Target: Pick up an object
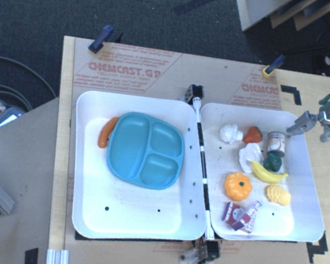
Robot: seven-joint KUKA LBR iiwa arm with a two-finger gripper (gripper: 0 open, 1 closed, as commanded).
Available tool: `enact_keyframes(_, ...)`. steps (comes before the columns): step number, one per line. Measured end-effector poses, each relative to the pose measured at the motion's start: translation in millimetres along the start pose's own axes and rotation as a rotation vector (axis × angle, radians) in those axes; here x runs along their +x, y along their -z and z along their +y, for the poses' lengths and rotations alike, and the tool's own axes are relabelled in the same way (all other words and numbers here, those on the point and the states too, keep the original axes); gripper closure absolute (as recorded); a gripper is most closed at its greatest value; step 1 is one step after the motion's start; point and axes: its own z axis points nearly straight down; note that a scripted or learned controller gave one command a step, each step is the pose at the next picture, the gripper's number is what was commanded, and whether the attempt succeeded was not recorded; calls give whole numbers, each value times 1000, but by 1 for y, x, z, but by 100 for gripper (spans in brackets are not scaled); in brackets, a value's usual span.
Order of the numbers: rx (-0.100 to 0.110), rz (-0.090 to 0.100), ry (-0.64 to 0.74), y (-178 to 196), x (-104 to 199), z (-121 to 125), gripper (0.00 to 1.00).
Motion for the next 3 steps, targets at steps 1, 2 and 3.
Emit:
enact_keyframes(1,0,0,1,-140,-1,63,0)
enact_keyframes(2,-1,1,2,-174,3,79,0)
enact_keyframes(3,-6,-3,3,-162,2,81,100)
